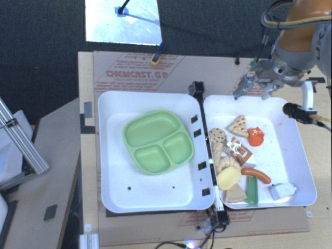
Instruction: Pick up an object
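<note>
Gripper (256,88): above far rim of right bin (298,139), nothing between fingers; spread or pressed together cannot be told. Right bin, toy food clustered at its left side: pizza slice (239,125), red tomato (256,136), hot dog (256,175) lying left-right, green piece (251,191) lying near-far. Left bin (111,139): green divided plate (157,141).

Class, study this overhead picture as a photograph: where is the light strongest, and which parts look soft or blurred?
In the camera view, glare washes out the silvery sheet at top; the white bins are bright and evenly lit with faint shadows; the gripper and the small toy foods look soft, their fine detail unreadable.
</note>
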